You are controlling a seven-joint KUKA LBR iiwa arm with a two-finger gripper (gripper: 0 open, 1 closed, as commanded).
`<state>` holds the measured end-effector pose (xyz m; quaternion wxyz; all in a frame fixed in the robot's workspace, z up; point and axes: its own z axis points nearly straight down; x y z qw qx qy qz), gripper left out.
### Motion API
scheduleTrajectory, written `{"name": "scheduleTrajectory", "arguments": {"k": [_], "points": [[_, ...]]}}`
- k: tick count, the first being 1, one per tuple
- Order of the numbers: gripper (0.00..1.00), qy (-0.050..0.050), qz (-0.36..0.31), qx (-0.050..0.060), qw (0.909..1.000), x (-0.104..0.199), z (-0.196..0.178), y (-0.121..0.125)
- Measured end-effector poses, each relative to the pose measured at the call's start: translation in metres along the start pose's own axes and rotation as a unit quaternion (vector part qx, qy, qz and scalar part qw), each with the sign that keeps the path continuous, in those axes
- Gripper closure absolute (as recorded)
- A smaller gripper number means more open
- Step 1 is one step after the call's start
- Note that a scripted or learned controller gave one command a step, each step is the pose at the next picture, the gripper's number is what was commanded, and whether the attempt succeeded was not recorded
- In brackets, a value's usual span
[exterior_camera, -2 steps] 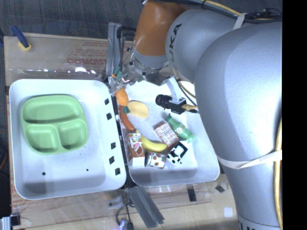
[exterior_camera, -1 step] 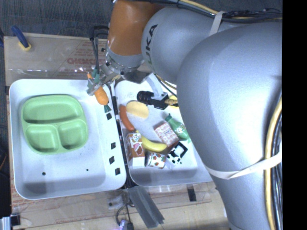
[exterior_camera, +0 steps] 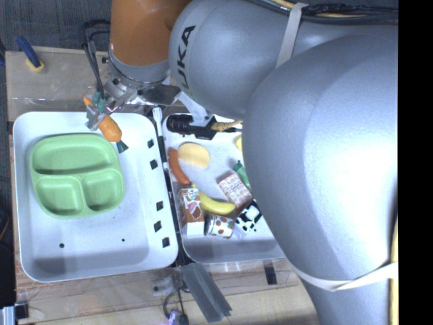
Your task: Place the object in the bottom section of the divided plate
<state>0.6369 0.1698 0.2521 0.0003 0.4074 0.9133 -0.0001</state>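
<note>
two shallow white bins side by side on a wooden worktop [exterior_camera: 54, 66], seen from above at a slant. in the left bin [exterior_camera: 40, 256], a green divided plate [exterior_camera: 76, 175] with one long section along its far side and two smaller sections on the near side, lying toward the bin's left and far part. above the far right corner of that bin, the jaws [exterior_camera: 101, 117] at the end of a grey arm [exterior_camera: 284, 114] with an orange band [exterior_camera: 139, 26], closed on a toy carrot [exterior_camera: 111, 131]: orange body pinched near its upper end, hanging tilted, green tip pointing down and to the right, just beyond the plate's far right rim and not over any section. in the right bin [exterior_camera: 203, 249], partly hidden under the bulky arm, a heap of small items: a yellow round piece [exterior_camera: 194, 155], an orange-red sausage shape [exterior_camera: 178, 168] beside the dividing wall, a banana [exterior_camera: 218, 206], a brown striped packet [exterior_camera: 235, 189], a small printed carton [exterior_camera: 191, 204], a black and white checked piece [exterior_camera: 249, 218]. a row of small black marks along the left bin's right wall [exterior_camera: 157, 188]. at the worktop's far left, a blue and yellow clamp [exterior_camera: 30, 54]
</note>
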Motion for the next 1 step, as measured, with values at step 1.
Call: {"name": "scheduleTrajectory", "arguments": {"k": [1], "points": [[0.0, 0.0, 0.0, 0.0, 1.0, -0.0002, 0.0002, -0.0002]]}}
